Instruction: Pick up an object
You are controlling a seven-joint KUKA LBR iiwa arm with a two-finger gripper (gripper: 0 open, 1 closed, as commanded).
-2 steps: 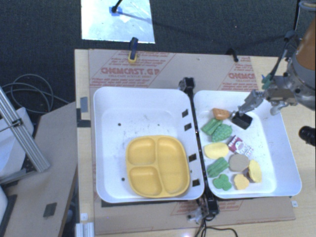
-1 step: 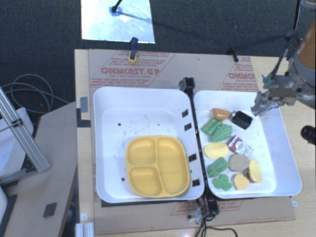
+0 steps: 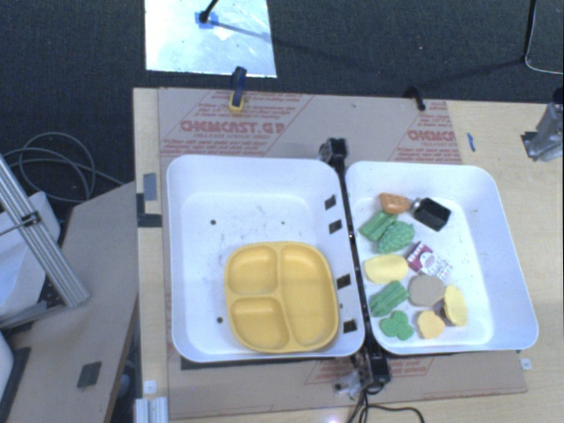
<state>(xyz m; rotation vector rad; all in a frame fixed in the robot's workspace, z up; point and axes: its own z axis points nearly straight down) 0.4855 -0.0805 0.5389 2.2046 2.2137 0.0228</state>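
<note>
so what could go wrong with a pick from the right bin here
The toys in the right bin lie packed along its left side, so closing on one may catch a neighbour. The yellow piece touches green ones. The black block sits beside the orange piece, likely nudged.

two white bins (image 3: 251,179), one yellow tray (image 3: 282,295), about a dozen small toys (image 3: 407,267).

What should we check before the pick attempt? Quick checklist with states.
1. Objects present in right bin: ok, a cluster of small items.
2. Isolated target: ok, black block sits at the cluster's edge.
3. Clutter: not ok, green pieces and yellow pieces touch neighbours.
4. Left bin: ok, holds yellow tray.
5. Gripper at right edge, finger state: cannot tell.
</note>
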